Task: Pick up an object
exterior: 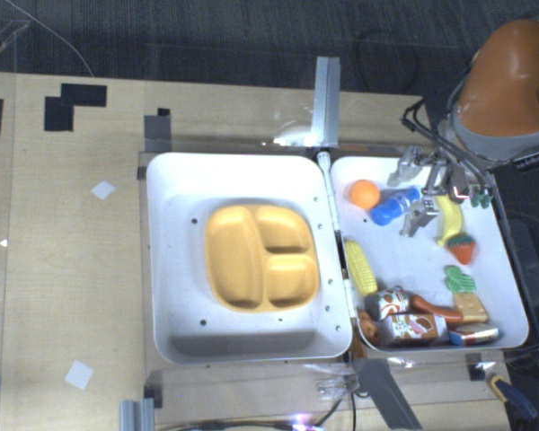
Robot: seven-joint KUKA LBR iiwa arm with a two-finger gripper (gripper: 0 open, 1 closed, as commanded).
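My gripper [413, 193] hangs in the right bin [512, 281], in its upper part, below the grey arm with the orange band [512, 79]. It is open, one finger toward the bin's back wall and the other finger [419, 220] nearer the front. A blue bottle [392, 209] lies on its side, its right end between the fingers; they do not grip it. An orange ball [365, 193] rests just left of the bottle. A yellow banana [449, 220] lies just right of the gripper.
The right bin also holds a corn cob [361, 268], a red strawberry-like piece [463, 250], a green item [460, 279], a cracker [472, 308] and cans [402, 317] along the front wall. The left bin [175, 241] holds a yellow divided tray [259, 256].
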